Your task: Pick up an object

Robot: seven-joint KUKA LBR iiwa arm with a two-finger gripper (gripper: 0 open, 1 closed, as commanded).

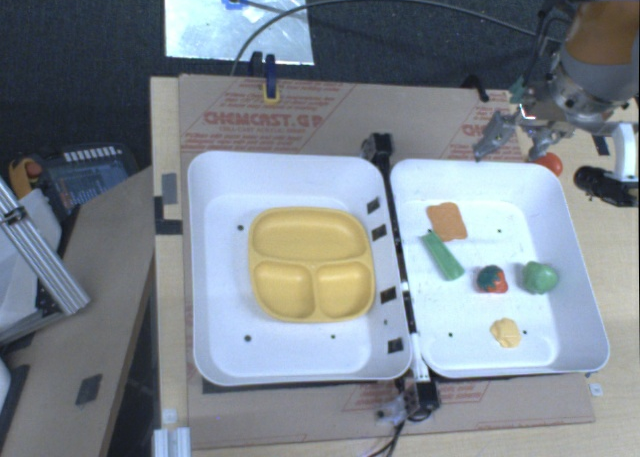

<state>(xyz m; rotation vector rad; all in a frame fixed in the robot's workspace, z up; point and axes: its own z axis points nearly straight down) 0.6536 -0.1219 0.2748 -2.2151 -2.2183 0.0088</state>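
Arm (598, 25) cut off at frame edge

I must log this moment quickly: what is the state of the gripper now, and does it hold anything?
Gripper: open, holding nothing, above the far edge of the right bin.

Two shallow white bins side by side on a cardboard sheet (300, 110) with red print: left bin (215, 245), right bin (570, 275). Yellow divided tray (308, 263) sitting in the middle of the left one. Shiny foil square (238, 3) up top on dark carpet, black cable (400, 5) curving across. Yellow clamp (270, 80) at the cardboard's far edge. Aluminium extrusion (35, 245) leaning at far left.
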